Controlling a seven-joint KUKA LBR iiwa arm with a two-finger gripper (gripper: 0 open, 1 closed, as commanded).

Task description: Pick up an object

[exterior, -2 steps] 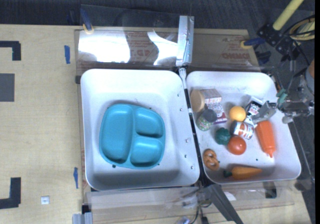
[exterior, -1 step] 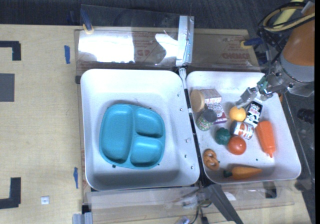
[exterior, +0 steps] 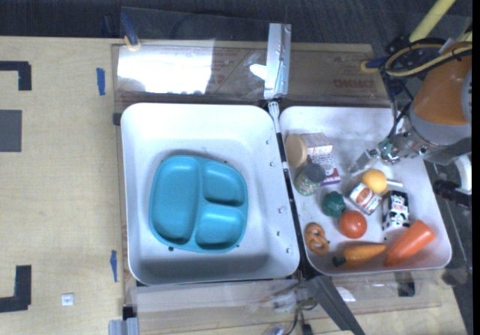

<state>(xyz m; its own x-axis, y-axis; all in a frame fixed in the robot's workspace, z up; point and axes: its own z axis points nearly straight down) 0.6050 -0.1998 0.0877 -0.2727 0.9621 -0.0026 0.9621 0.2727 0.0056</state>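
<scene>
Now | jaws [exterior: 386,151] state unclear, near right bin [exterior: 341,118] rim | toys crowd front edge

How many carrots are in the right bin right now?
2. A large carrot lies tilted at the near right corner of the right bin; a small carrot lies along the near wall, just left of it. Clutter could hide more.

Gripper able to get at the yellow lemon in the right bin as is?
Probably yes. The gripper sits just above and to the right of the lemon, which lies on top with nothing over it, though the small can touches its lower side.
</scene>
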